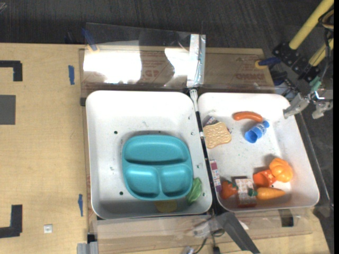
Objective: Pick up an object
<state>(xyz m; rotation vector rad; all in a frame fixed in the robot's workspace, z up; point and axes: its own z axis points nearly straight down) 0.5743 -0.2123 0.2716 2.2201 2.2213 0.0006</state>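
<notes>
The right bin (296,142) holds several small objects. An orange sausage (247,116) lies near the back, with a blue cup (256,132) on its side just in front of it. A tan cracker (217,135) rests by the left wall. At the front sit an orange toy (279,170), a carrot (270,193), a small printed box (244,186) and a red-orange piece (228,190). My gripper (306,108) hangs over the bin's back right corner, open, with nothing between its fingers.
The left bin (100,120) holds a teal divided plate (155,165), with a green item (195,189) at the plate's front right corner. A thin red and white stick (214,173) lies along the divider. A clear plastic sheet (143,62) stands behind the bins.
</notes>
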